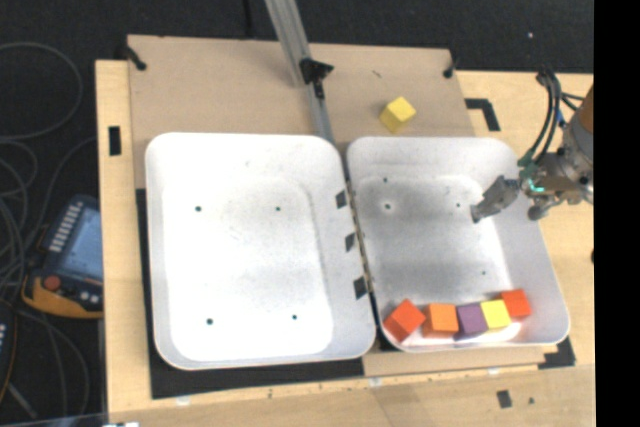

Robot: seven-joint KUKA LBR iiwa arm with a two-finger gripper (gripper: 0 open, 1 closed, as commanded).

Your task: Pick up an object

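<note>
The gripper hangs over the upper right part of the right bin, near that bin's right rim. Its two fingers stand apart, one long grey finger slanting down toward the bin's middle and a shorter one nearer the rim, and nothing lies between them. A small green light shows on the wrist just above the fingers, and dark cables loop up from it.

Along the right bin's near rim five blocks sit in a row, each touching its neighbour: a red-orange block at the inner corner, then an orange block, a purple block, a yellow block and a red block at the outer end. All are well apart from the gripper.

Beyond the right bin's far rim a yellow cube rests on the brown board. The left bin lies against the right bin's inner side. A metal rail slants up from the junction of the two bins.
</note>
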